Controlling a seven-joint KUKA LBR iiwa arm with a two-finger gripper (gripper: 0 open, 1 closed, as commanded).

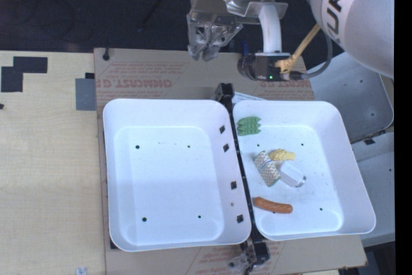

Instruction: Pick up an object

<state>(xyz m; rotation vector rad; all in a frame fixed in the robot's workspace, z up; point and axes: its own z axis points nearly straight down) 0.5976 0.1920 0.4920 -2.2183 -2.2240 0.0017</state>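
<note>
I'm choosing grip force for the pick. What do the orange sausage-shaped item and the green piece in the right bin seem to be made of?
Orange sausage-shaped item: probably moulded plastic or rubber, smooth and slightly glossy, with one even colour. Green piece: probably plastic too, matte and ribbed or lobed like toy food; too small to be sure. Both lie on the right bin, which looks like glossy white hard plastic.

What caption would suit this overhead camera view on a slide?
Gripper raised beyond two white bins; green toy, sausage and small items lie in the right bin.
</note>
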